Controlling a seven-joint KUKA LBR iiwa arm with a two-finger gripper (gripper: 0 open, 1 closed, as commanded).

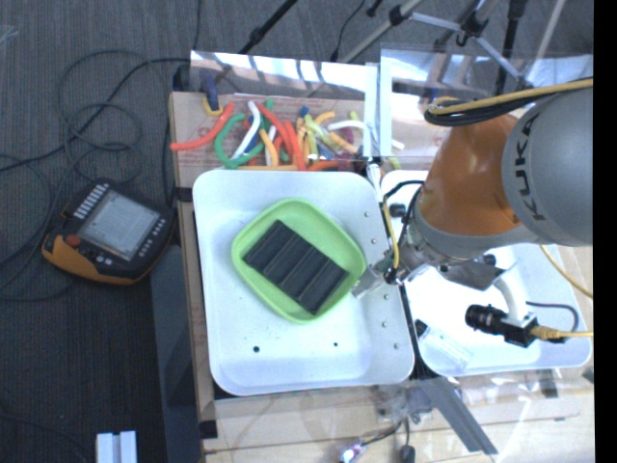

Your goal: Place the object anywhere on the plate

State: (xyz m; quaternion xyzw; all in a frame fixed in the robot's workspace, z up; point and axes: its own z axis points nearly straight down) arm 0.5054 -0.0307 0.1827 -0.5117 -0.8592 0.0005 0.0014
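A green plate (253, 230) lies tilted in the middle of the left white bin (289, 360). A black ribbed rectangular object (294, 265) rests flat on the plate, covering most of its centre. My gripper (370, 280) hangs at the plate's right rim, close to the wall between the two bins. The orange wrist band and grey arm hide most of it from above. Nothing is seen held in the gripper.
The right bin (540, 345) lies under the arm, with a black cabled connector (496, 320) over it. Several coloured tubes (270, 135) are piled behind the left bin, below shiny upright panels (289, 70). A teach pendant (106, 231) lies on the floor at the left.
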